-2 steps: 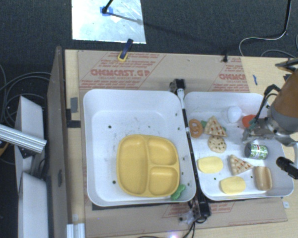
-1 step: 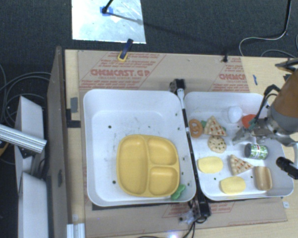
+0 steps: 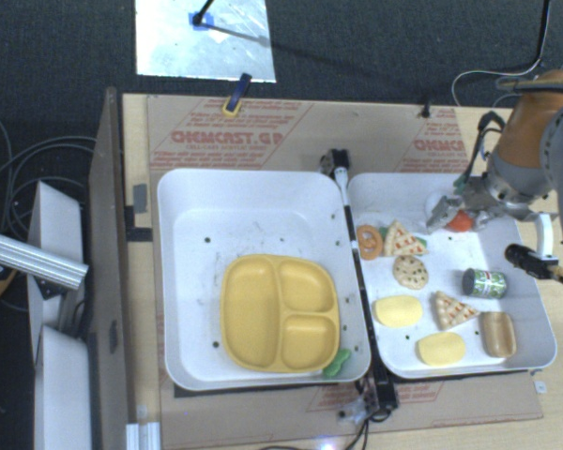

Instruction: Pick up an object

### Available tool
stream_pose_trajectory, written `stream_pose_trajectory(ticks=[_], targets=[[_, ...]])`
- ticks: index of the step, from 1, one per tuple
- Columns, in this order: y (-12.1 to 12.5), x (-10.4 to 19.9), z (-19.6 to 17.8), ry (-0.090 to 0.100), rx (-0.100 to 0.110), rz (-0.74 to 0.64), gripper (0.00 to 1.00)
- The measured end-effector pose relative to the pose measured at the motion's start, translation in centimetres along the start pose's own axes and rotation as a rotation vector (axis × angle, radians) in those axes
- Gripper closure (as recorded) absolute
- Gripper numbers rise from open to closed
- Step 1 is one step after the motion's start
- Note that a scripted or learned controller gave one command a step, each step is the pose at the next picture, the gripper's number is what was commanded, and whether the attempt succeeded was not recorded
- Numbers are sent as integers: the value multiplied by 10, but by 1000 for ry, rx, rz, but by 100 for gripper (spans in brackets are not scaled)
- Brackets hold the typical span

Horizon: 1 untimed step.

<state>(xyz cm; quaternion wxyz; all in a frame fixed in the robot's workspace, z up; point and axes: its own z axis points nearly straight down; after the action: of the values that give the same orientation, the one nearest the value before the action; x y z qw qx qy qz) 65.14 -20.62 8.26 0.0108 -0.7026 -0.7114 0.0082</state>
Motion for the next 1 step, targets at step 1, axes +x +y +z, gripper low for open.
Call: stream_pose_trajectory(ticks=[1], targets=[[7,-5,2,1,24,6,0]])
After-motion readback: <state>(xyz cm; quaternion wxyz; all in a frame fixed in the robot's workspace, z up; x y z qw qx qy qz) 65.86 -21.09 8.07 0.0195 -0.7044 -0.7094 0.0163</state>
